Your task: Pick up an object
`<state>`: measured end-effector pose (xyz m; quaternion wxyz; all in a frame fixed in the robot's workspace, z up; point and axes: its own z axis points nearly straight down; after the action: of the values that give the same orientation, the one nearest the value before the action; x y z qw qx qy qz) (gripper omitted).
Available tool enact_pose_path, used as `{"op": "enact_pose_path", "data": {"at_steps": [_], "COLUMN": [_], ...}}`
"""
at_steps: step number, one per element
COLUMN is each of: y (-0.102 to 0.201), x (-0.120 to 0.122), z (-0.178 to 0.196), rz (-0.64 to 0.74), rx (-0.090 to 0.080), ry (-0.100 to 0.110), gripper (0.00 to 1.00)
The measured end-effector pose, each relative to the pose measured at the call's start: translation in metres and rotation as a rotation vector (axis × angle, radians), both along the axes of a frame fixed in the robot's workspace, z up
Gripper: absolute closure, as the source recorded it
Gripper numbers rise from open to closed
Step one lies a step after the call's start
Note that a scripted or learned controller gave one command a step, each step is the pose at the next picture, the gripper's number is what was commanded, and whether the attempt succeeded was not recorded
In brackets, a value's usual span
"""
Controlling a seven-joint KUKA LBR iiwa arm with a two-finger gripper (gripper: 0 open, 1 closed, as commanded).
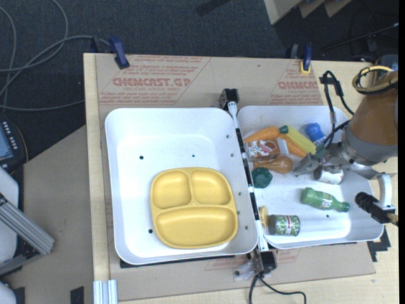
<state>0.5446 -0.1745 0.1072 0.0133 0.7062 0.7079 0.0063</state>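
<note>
— Where is the pincer [314, 163] sitting right now?

— It is hanging low inside the right bin [361, 230], toward that bin's far right part, with the grey arm [373, 128] and its orange band reaching in over the bin's right wall. I cannot tell whether it is apart or together; the tips are blurring into the clutter beneath them.

— Is anything being gripped?

— I am not seeing anything between the tips. A small white piece [330, 176] is lying just beside the pincer, on the side away from the left bin.

— What is lying around it, then?

— Taking the right bin as the landmark: a blue cap-like thing [314, 131] is sitting near its far wall, a yellow block [299, 141] and an orange carrot-shaped toy [266, 135] are lying just beside that, and a red-and-white packet [262, 149] is touching a brown item [276, 164] in the bin's left half. A dark green round object [262, 178] is resting close to the left wall. A green bottle [323, 200] is lying on its side in the bin's middle, and a can [283, 225] is lying near the front wall.

— And the other bin?

— The left bin [126, 138] is holding a yellow divided plate [193, 208], sitting toward its front. Both bins are resting on the surface [158, 81].
</note>
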Motion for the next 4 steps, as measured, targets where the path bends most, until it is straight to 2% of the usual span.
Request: {"op": "enact_pose_path", "data": {"at_steps": [1, 2, 3, 4], "y": [0.043, 0.082, 0.08, 0.08], "x": [0.064, 0.001, 0.004, 0.004], "z": [-0.019, -0.023, -0.013, -0.013], "rz": [0.003, -0.002, -0.003, -0.003], "rx": [0.004, 0.014, 0.01, 0.01], "ry": [0.014, 0.035, 0.027, 0.028], "gripper": [0.0, 0.0, 1.0, 0.0]}}
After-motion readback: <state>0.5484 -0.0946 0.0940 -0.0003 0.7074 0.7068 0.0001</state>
